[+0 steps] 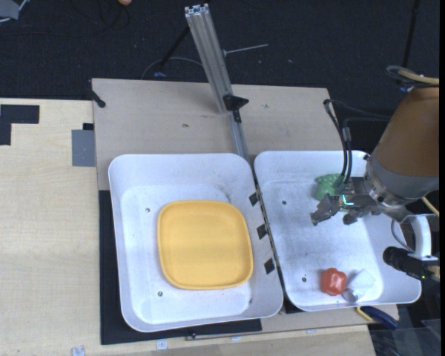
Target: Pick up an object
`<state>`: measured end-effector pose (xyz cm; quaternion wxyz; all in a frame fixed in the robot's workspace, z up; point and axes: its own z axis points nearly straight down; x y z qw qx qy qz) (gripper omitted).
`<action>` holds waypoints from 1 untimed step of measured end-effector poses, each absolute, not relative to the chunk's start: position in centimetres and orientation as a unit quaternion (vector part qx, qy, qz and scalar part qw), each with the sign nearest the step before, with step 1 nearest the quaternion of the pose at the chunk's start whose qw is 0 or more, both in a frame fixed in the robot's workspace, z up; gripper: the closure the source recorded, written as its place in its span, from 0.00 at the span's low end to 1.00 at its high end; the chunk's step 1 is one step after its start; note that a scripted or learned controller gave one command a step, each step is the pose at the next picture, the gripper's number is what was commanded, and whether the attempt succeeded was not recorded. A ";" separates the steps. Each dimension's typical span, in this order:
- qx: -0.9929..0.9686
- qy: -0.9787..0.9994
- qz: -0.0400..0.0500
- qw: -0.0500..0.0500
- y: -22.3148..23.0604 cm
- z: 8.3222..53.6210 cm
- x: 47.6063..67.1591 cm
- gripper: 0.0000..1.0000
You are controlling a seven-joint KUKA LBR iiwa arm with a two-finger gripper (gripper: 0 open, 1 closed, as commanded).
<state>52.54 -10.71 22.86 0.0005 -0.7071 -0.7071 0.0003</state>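
Observation:
In the right bin [297, 236] a green object [325, 185] lies near the far side, partly covered by the wrist. My gripper [334, 215] hangs just in front of it, over the bin's middle, its two dark fingers [320, 214] spread apart with only bare bin floor between them. A red object [333, 280] sits near the bin's front edge, and a small pale, clear thing [358, 285] lies against its right side. The arm's orange band [411, 139] rises at the right.
The left bin [133, 199] holds a square yellow plate [205, 243]. A slanted metal rail [215, 58] stands behind the bins. Black clips [261, 230] mark the seam between the bins. Cables and a black fitting [404, 262] hang beside the right bin's right rim.

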 end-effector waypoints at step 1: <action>-0.707 -0.707 0.000 0.000 -10.7 22.9 52.5 0.00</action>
